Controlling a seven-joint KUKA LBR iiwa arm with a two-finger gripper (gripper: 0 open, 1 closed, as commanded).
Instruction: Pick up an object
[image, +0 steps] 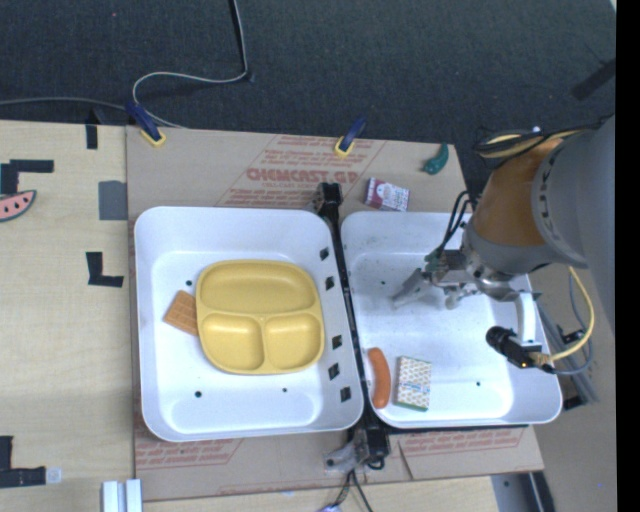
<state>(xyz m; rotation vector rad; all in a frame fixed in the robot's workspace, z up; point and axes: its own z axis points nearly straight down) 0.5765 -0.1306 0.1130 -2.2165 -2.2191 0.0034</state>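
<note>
Poised, spread and holding nothing: 2-finger metal gripper (408, 290) mid right white bin (480, 405), orange sausage (379, 377) toward front-left corner.

Gripper (415, 289), maybe empty, above right bin (470, 400)

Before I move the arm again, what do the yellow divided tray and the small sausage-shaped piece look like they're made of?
Yellow divided tray: looks like moulded hard plastic, smooth with a soft sheen, rounded compartment edges.
Sausage-shaped piece: probably a plastic or rubber toy hot dog; uniform orange-red, faintly glossy. Too small to tell which.
</note>
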